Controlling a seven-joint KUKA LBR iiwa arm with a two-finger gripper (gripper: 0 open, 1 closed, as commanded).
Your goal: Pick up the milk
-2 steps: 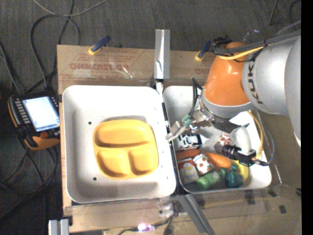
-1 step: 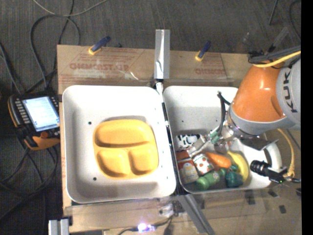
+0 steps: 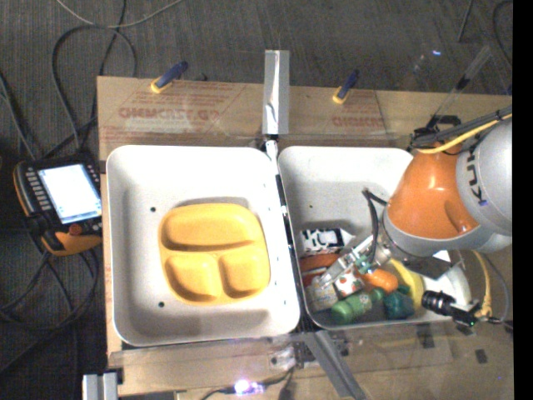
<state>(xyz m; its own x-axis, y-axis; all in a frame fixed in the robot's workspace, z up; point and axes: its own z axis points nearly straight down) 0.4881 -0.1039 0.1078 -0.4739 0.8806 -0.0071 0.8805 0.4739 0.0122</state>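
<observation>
In the lower right of the frame, the arm [image 3: 445, 202] bends down over the right bin [image 3: 333, 169], its orange band and grey wrist covering much of that bin's right half. The pincer [image 3: 360, 261] sits low among a heap of toy groceries at the bin's lower edge, but its tip is too small and cluttered to make out, so I cannot tell what state it is in or whether anything is caught in it. The milk [image 3: 323, 239], which I take to be the small black-and-white carton, lies on the bin floor just left of the pincer, up against the bin's left wall; it looks unlifted, so the pick appears not yet done and the grasp and raise remain. Below it lie a reddish item [image 3: 321, 265], a green bottle shape [image 3: 352, 307], an orange piece [image 3: 380, 278] and a teal piece [image 3: 398, 304], crowded together and hard to name. The wrist hides whatever lies under it. In the left bin [image 3: 133, 173] rests a yellow divided tray [image 3: 215, 250], well apart from the action.
</observation>
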